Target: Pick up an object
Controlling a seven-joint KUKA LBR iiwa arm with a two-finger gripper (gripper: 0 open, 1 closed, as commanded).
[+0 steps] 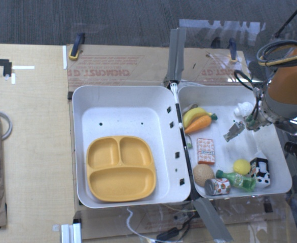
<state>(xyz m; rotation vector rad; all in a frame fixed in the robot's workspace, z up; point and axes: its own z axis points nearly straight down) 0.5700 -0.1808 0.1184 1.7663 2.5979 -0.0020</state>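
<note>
Camera view has the gripper low in the upper middle of the right bin, reaching in from the right; whether it is open or closed I cannot tell, and nothing is seen held in it. No object lies directly beneath it; the bare white floor does. The nearest candidates lie to its left and toward the near edge: the small red-and-white box sits just down-left of the gripper, standing roughly along the bin's depth, and the carrot with the banana lies further left against the divider, their long axes running left-right with a slight tilt. The yellow ball is almost straight below toward the near wall. In my judgement, the box is the shortest reach: a short shift left and toward the near side.
</note>
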